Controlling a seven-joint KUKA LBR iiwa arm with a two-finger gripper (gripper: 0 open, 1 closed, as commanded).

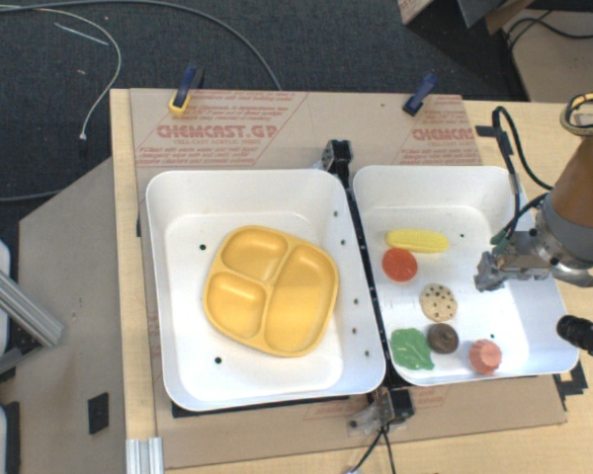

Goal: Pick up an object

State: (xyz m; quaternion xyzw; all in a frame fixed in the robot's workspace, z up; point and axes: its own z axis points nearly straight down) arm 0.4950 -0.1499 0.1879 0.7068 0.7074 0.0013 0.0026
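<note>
1. Grey end effector [487,273] hovers over the right bin [494,181]; I cannot tell what it holds.
2. Cookie [438,302] and red ball [399,265] lie unpicked; grasp remains.

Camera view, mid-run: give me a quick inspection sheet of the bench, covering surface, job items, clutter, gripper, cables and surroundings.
Surface: wooden bench bearing left bin and right bin side by side.
Job's things: in the right bin, yellow corn-like piece, red ball, speckled cookie, green leafy piece, brown round piece, pink piece.
Clutter: yellow divided plate in the left bin.
Gripper: gripper over the right bin's right part, holding nothing visible; finger state unclear.
Cables: black cable running to the arm; white cable on the floor.
Surroundings: dark carpet, two blue clamps at the bench's far edge.
</note>
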